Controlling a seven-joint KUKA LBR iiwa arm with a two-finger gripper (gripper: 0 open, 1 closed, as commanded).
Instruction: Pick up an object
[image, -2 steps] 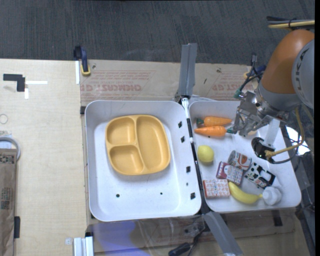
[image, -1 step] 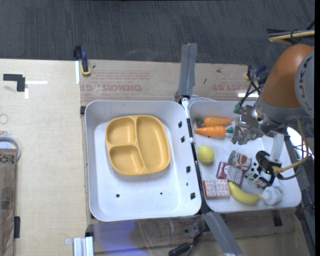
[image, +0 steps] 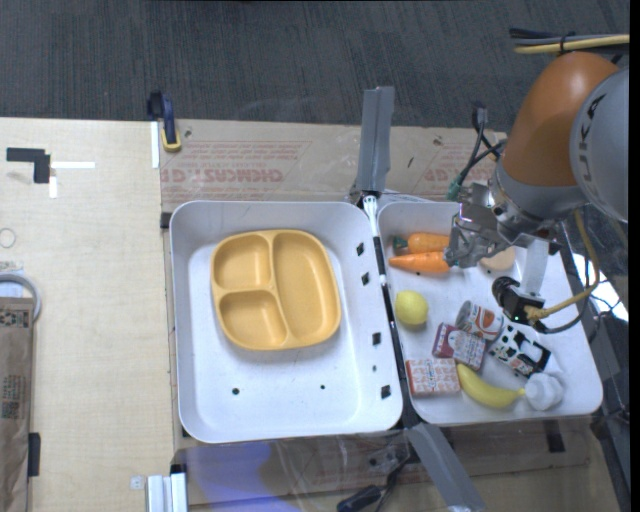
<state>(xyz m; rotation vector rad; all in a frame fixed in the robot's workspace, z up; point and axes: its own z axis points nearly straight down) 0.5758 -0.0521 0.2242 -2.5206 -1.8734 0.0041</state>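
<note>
Right, live from above the bench:
Arm: my grey arm with its orange band (image: 560, 110) comes in from the right and bends down over the far part of the right bin.
Pincer: my two-finger gripper (image: 467, 247) hangs low at the far middle of the right shallow white bin (image: 590, 385), just right of the carrots; the tips are lost in dark clutter, so I cannot tell whether they are released or clenched, and I see nothing between them.
Carrots: two orange carrots lie side by side at the far left of that bin, the farther carrot (image: 428, 241) and the nearer carrot (image: 420, 263), the nearer one's thick end right at my pincer.
Lemon: a yellow lemon (image: 411, 308) sits nearer, by the bin's left wall.
Banana: a yellow banana (image: 487, 389) lies along the near edge.
Small packs: a red-and-white carton (image: 432, 376) sits left of the banana; a printed pack (image: 463, 346) lies just beyond it.
Other bits: a black-and-white patterned piece (image: 520, 350) and a pale round object (image: 543, 392) sit at the near right.
Left bin: the left shallow white bin (image: 200, 400) bears a yellow three-compartment plastic plate (image: 275, 289), well apart from my pincer.
</note>
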